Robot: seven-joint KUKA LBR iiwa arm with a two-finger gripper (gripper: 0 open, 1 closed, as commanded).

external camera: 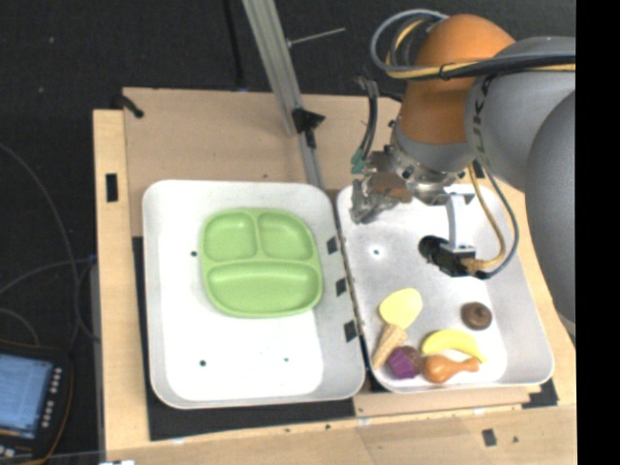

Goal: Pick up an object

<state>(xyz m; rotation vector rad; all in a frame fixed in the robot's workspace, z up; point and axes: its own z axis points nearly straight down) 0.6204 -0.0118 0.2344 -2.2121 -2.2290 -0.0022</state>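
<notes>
The jaws (363,201) hang over the far left corner of the right bin (513,289); cannot tell whether released or clenched, nothing visibly grasped. Toy food sits at the bin's near edge: yellow chip (400,307), banana (453,343), chicken drumstick (446,365), purple piece (402,361), brown donut (475,315). A green divided plate (260,263) lies in the left bin (174,356).
</notes>
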